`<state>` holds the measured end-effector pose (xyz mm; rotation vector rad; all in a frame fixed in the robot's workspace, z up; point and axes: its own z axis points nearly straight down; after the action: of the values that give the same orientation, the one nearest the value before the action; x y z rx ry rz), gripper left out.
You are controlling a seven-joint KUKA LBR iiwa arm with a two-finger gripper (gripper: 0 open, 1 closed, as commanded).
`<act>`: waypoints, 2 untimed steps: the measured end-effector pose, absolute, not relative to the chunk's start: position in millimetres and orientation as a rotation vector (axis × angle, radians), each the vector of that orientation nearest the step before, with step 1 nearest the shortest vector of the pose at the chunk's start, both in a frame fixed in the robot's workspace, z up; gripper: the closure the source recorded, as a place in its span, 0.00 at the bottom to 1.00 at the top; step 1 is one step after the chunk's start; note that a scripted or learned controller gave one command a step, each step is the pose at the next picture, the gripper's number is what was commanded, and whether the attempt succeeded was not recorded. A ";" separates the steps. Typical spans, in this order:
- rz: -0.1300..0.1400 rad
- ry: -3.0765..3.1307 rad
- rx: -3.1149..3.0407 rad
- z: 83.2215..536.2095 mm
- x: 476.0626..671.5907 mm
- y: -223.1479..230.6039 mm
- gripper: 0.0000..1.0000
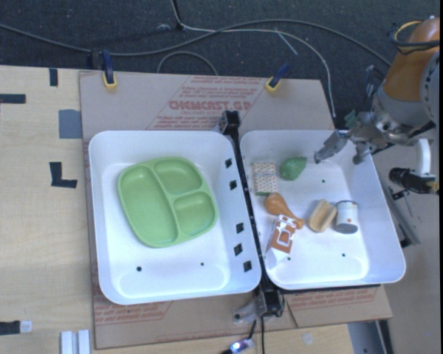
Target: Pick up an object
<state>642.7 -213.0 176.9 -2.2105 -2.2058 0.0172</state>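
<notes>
The right bin [369, 271] holds several small items: a green lump [293, 168], a pale checkered block [264, 177], an orange drumstick-shaped toy [279, 206], an orange and white carton [283, 237], a tan bread-like piece [321, 215] and a small grey can [345, 216]. My gripper [343, 147] hangs over the bin's far right rim, up and right of the green lump. Its two grey fingers stand apart, open, with nothing between them.
The left bin [111, 271] holds a green divided plate [167, 200]. A black divider [240, 198] runs between the bins. Cables cross the dark floor behind, and two clamps [108, 76] hold the cardboard's far edge. The arm's orange band [421, 35] is at the upper right.
</notes>
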 end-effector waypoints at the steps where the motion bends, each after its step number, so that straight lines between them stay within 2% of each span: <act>1: 0.007 -2.218 -2.215 185.7 645.8 -212.3 0.00; 2: 0.012 -2.217 -2.212 136.8 645.7 -210.8 0.00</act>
<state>645.7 -210.8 136.8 -2.2119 -2.2171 0.0122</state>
